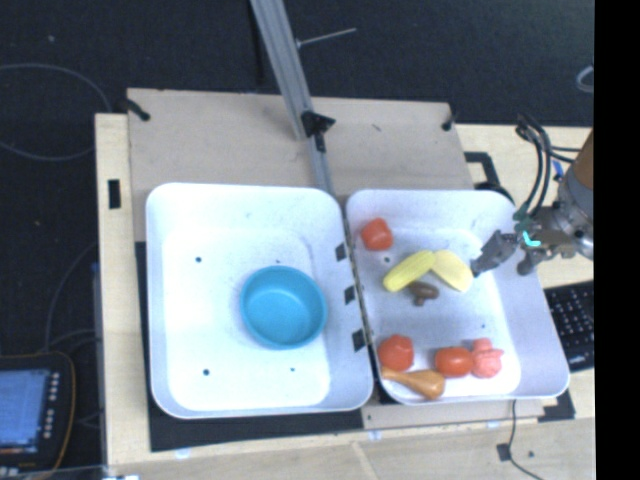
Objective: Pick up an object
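Hovering tool beside yellow banana in right bin

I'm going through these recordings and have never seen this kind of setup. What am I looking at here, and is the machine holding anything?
This is one camera fixed above a bench, looking down at a slant. Two shallow white bins sit side by side. The left bin holds a blue bowl. The right bin holds small toy foods: a yellow banana, a second yellow piece, a brown piece, red pieces, a pink one and an orange pear shape. The robot arm reaches in from the right; its end effector hovers at the right bin's edge near the yellow pieces, with nothing visibly between its fingers.
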### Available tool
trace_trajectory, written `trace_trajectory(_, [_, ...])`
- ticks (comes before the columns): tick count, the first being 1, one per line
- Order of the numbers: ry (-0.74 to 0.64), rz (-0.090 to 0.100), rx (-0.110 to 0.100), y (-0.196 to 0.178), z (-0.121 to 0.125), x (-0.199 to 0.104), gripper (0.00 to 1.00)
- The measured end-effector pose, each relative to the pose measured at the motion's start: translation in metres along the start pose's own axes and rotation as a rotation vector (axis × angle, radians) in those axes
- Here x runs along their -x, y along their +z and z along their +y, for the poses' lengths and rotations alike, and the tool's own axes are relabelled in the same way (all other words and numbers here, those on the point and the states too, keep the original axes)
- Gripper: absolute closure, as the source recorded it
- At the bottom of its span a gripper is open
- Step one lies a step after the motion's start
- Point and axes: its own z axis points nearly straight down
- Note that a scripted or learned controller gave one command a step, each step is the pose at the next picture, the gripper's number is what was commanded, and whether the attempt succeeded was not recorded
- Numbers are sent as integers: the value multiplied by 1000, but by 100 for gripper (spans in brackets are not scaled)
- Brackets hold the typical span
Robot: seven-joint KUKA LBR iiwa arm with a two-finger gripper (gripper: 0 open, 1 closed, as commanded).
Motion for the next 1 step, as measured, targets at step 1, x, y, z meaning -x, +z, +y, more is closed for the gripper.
trace_trajectory(1, [0,-1,4,-2,1,0,0])
